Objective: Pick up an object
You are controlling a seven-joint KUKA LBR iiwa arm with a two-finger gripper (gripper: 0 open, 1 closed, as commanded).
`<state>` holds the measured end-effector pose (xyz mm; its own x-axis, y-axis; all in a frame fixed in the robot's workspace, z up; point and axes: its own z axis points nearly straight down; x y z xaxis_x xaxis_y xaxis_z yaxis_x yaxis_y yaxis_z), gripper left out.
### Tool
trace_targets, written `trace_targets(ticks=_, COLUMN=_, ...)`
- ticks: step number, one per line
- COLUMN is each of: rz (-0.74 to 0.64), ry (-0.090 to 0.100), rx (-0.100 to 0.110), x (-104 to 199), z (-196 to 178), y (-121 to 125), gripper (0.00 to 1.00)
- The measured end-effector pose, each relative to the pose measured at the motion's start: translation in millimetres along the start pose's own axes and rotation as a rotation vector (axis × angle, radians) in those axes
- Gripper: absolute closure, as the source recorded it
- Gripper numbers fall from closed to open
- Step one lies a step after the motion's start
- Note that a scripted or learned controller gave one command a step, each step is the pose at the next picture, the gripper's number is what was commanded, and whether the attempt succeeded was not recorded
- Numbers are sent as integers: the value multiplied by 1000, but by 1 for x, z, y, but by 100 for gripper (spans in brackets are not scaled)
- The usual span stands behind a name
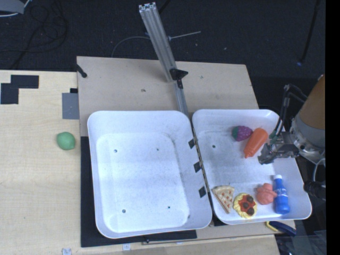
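While the gripper (267, 154) hangs in the right bin (223, 122) (we cannot tell its jaws' state), the toy carrot (255, 142) just beside it slants, narrow end toward the lower left.

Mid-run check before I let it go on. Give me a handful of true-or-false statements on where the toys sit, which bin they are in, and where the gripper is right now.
1. The toy carrot lies in the right bin. True.
2. The blue bottle lies in the left bin. False: it lies in the right bin, near its right wall.
3. The green ball sits outside both bins, on the bench to the left. True.
4. The gripper hangs over the left bin. False: it is over the right bin, just right of the carrot.
5. The pizza slice lies next to the purple grapes. False: the slice is near the front edge, the grapes towards the back.
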<state>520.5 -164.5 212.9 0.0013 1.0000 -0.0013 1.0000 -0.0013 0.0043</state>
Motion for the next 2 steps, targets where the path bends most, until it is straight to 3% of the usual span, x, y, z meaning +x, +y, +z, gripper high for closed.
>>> trace_targets(ticks=1, rz=-2, ry=1, rx=6, x=0, z=13, y=0, gripper=100)
trace_targets(ticks=2, rz=-5, ry=2, rx=4, x=49, z=4, y=-6, gripper=100)
